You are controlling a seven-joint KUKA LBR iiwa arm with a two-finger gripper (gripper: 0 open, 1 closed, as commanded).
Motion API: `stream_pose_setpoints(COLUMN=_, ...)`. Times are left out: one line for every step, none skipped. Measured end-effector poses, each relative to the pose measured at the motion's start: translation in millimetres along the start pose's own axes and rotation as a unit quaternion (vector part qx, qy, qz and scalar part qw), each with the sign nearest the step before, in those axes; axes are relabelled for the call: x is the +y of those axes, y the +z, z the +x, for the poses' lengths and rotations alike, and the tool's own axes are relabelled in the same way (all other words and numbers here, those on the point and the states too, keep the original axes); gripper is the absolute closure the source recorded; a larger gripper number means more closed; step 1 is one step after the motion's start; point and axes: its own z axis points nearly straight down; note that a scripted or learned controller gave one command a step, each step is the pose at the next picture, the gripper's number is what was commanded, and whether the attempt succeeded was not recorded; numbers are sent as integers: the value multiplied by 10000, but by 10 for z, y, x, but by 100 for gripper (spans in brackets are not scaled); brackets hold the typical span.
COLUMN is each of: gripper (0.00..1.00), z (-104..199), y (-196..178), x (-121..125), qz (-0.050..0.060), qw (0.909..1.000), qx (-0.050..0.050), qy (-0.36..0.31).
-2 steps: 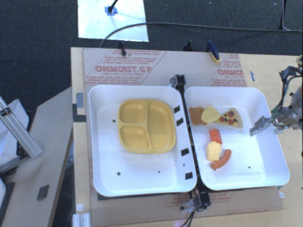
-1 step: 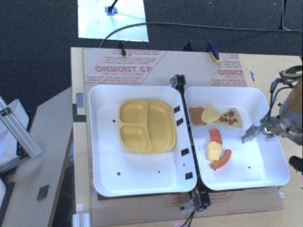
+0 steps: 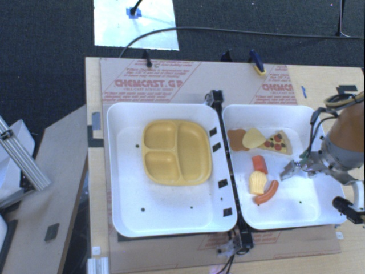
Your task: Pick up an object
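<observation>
The right bin (image 3: 296, 210) holds several toy foods. A brown round piece (image 3: 235, 140), a yellow chip (image 3: 255, 137) and a pizza slice (image 3: 278, 142) lie along its far side. Nearer the middle are a small red-orange piece (image 3: 259, 164), a yellow ridged piece (image 3: 258, 182) and an orange sausage (image 3: 267, 192). My gripper (image 3: 288, 170) reaches in from the right, low over the bin floor. It sits just right of the red-orange piece and above the sausage's end. I see nothing held in it.
The left bin (image 3: 128, 210) bears a yellow divided plate (image 3: 175, 152). A black-clipped rim (image 3: 222, 158) separates the two bins. The arm's orange-banded wrist (image 3: 349, 136) hangs over the right bin's right edge. Cables run across the bench behind the bins.
</observation>
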Motion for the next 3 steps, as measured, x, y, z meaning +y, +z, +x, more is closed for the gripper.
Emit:
stream_pose_setpoints(gripper=0, z=2, y=91, x=7, qz=-15, qw=10000, qx=-6, qy=2)
stream_pose_setpoints(gripper=100, z=0, y=-29, x=21, qz=-34, qw=10000, qx=-9, qy=3)
stream_pose_setpoints(gripper=100, z=-21, y=-503, x=-47, qz=-39, qw=10000, qx=-17, qy=10)
